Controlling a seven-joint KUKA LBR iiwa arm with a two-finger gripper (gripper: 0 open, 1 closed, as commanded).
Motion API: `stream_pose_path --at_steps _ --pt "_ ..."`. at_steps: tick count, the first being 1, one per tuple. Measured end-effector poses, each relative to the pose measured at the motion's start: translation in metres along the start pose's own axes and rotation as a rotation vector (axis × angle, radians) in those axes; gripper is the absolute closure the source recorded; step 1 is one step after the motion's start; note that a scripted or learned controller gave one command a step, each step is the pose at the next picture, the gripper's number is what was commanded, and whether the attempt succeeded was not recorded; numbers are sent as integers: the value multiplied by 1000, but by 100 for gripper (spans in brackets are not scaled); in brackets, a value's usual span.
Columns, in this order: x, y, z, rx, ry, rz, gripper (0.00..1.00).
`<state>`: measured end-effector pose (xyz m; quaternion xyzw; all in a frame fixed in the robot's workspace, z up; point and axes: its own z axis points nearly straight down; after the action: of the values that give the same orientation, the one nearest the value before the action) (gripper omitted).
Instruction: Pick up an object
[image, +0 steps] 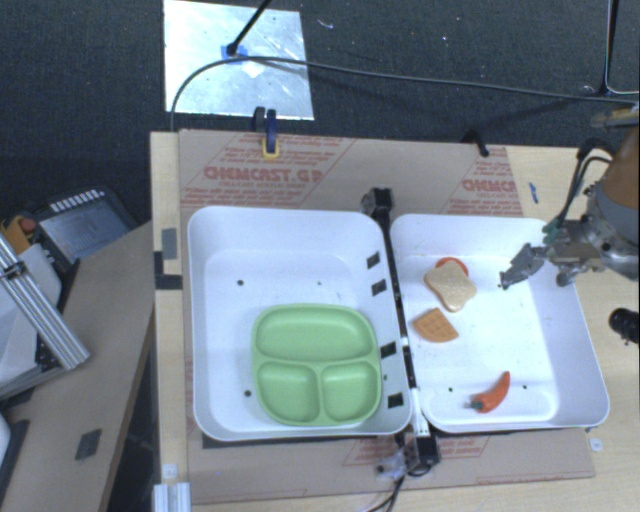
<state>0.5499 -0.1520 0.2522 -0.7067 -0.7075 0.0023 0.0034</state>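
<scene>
Camera view, claw (517, 269) over right bin (570, 340) near its far-right rim, fingers' state unclear, bare floor beneath

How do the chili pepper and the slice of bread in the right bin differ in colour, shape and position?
The chili pepper is red-orange with a green stem end; the slice of bread is pale tan. The chili pepper is long, thin and slightly curved, the slice of bread broad and rounded. The chili pepper lies alone near the bin's front edge; the slice of bread lies farther back, partly over a red item. Both rest in the right bin.
</scene>
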Motion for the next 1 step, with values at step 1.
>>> stream_pose_path --at_steps 1 --pt "0 2 -5 -10 -2 -2 0"
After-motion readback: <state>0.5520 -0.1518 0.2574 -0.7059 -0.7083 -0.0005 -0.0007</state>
